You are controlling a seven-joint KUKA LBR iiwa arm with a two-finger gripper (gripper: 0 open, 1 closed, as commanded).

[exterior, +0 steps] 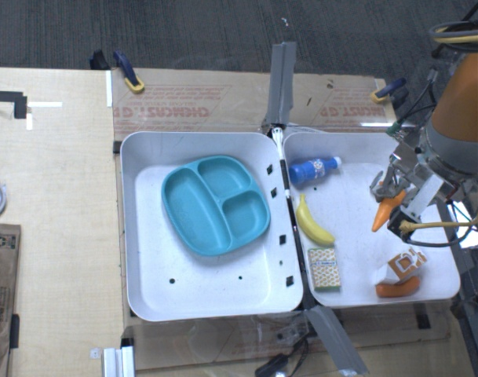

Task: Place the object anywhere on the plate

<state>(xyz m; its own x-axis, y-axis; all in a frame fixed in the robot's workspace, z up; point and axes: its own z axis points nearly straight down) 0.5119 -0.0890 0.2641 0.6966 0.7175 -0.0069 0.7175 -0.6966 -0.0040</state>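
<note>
Gripper over the right bin, closed on an orange carrot hanging tilted between its fingers, clear of the bin floor. Teal three-compartment plate lying in the left bin, well apart from the carrot. Elsewhere in the right bin: blue bottle, banana, small box, sausage.

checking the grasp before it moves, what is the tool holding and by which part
The tool holds an orange carrot by its upper end; the rest hangs down-left over the right bin.
</note>
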